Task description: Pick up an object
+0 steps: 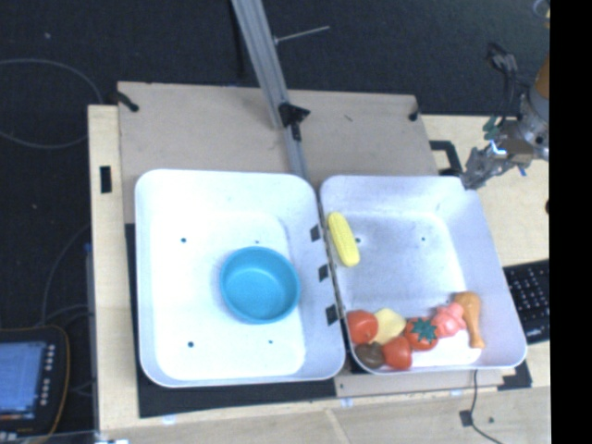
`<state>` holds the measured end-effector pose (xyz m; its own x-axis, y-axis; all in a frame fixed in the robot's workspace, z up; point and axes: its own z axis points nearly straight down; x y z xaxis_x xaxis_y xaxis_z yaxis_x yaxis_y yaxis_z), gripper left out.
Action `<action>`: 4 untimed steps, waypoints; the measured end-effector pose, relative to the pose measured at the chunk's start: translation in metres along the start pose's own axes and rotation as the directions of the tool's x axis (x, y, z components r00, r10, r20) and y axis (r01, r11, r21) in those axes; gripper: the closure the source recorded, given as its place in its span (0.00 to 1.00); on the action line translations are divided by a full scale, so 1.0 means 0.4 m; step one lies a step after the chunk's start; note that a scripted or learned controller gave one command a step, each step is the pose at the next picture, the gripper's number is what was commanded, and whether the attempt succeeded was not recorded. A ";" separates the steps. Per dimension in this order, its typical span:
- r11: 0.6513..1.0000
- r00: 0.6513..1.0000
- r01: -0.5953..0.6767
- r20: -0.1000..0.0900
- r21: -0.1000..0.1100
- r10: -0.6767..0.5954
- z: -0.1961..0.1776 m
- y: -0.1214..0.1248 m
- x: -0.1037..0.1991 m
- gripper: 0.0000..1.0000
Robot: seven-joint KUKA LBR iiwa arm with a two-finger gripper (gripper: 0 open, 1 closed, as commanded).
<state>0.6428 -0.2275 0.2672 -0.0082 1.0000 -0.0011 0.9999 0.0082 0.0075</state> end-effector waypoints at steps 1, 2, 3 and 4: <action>1.000 1.000 -0.002 -0.001 0.007 0.002 0.022 -0.050 0.120 1.00; 1.000 1.000 0.000 -0.004 0.007 0.000 -0.003 -0.076 0.242 1.00; 1.000 1.000 -0.001 -0.002 0.009 0.001 0.013 -0.115 0.345 1.00; 1.000 1.000 0.000 -0.003 0.010 0.000 0.012 -0.159 0.493 1.00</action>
